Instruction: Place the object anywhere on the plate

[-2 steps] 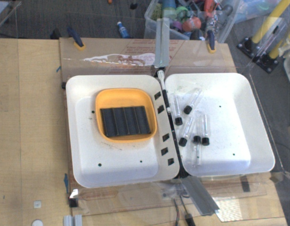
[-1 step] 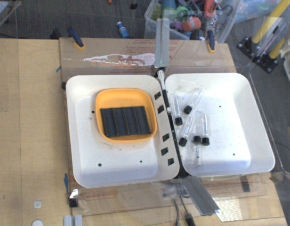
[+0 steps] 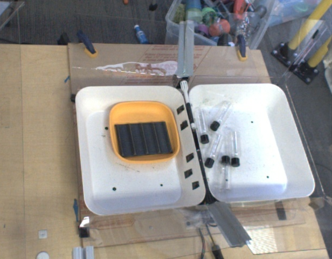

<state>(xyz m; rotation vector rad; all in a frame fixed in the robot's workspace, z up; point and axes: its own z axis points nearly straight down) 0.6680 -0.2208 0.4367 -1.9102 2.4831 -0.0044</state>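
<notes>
An orange-yellow plate (image 3: 118,114) with rounded corners sits in the left white bin (image 3: 96,188). A dark ribbed rectangular block (image 3: 143,139) lies flat on the plate, covering most of its middle. In the right white bin (image 3: 274,144) lie several clear plastic tubes with black caps (image 3: 220,139), scattered near the bin's left side.
A row of black clips (image 3: 187,144) runs along the divider between the two bins. A clear tub of colourful toys (image 3: 220,9) stands beyond the bins at the back. Wooden bench surface spreads to the left.
</notes>
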